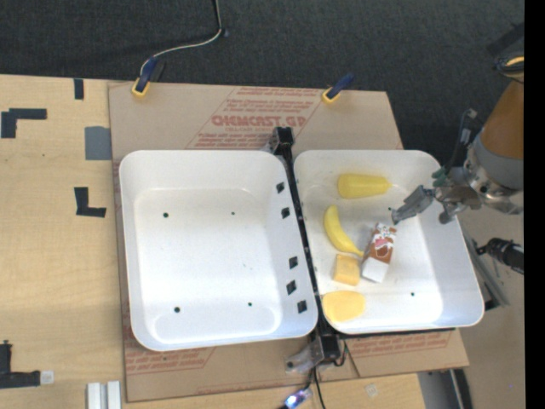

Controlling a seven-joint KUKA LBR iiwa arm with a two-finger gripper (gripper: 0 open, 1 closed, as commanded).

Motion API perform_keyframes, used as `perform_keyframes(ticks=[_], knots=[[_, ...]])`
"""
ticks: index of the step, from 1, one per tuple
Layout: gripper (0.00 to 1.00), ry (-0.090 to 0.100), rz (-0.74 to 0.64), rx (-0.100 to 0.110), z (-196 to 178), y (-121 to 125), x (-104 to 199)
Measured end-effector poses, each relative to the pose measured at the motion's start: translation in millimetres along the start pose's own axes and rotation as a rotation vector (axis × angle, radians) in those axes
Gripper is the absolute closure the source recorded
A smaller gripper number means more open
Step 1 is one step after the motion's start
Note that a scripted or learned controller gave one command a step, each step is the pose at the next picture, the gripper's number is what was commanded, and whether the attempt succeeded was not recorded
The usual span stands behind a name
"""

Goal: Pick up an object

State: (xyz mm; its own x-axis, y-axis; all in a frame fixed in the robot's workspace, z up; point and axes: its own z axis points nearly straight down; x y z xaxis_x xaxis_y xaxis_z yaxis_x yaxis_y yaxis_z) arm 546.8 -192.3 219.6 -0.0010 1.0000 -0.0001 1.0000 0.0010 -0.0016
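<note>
- Right-hand shallow white plastic bin (426,305): five small things, all bunched toward its left half.
- Among them: a small white carton with a red-brown label (380,251), a curved yellow banana-shaped piece (340,230) just left of it, a pale yellow cube (346,270) near the carton's lower end, a rounded yellow lump (344,306) by the near rim, a fat yellow oblong (364,185) toward the far rim.
- Two-finger grey gripper (430,204) over the bin's right part, above the floor, nothing between the fingers.
- Fingers splayed apart: one reaching left toward the carton, the other pointing down beside the wrist; exact width hard to judge at this slant.
- Closest thing to the claw: the carton, just left of and a little nearer the camera than the leftward fingertip, apparently not touched.
- Carton's long axis roughly up-and-down in the view, top tilted slightly right, cap end nearest the claw.
- Likely needed: a short shift left and down, fingers straddling the carton across its narrow width.
- Risk: cube and banana piece close by, easy to nudge.
- Left-hand white bin (140,228): well apart from the claw.
</note>
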Motion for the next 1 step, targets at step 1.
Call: perform_keyframes(ticks=[1], knots=[[0.00,0.004,-0.002,0.009,104.3,-16.9,38.3]])
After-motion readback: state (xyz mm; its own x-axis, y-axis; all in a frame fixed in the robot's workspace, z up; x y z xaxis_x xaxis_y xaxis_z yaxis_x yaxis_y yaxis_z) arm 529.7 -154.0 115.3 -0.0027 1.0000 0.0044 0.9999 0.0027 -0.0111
